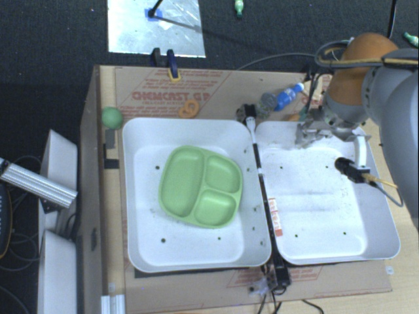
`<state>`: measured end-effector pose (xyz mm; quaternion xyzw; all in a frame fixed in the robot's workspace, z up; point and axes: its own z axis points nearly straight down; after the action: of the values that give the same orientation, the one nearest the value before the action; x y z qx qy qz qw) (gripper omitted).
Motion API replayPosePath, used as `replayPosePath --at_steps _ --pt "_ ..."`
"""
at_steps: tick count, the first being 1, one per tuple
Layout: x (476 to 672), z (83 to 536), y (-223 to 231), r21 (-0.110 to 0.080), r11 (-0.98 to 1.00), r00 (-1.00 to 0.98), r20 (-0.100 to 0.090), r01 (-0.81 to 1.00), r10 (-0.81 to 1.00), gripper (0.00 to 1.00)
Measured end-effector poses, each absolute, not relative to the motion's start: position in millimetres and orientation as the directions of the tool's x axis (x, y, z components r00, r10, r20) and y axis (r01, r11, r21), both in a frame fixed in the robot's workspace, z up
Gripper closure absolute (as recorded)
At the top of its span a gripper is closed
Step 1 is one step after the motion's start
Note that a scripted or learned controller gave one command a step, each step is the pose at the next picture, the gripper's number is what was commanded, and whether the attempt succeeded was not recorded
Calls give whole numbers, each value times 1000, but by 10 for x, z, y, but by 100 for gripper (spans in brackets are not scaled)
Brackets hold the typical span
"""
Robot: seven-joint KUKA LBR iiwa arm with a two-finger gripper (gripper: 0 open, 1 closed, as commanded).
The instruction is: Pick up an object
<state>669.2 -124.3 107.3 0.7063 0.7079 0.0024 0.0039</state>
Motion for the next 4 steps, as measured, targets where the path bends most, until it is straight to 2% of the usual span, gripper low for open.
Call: replayPosePath --at_steps 1,2,3,4 --pt "6691 1072 -1243 9 3 -3 -2 1000 1000 0" --pt "6689 845 -1259 2 3 -3 -1 1000 1000 0" --pt "6703 963 -1260 6 3 -3 -2 1000 1000 100" --pt "6702 962 -1260 6 4 -4 -2 1000 1000 0"
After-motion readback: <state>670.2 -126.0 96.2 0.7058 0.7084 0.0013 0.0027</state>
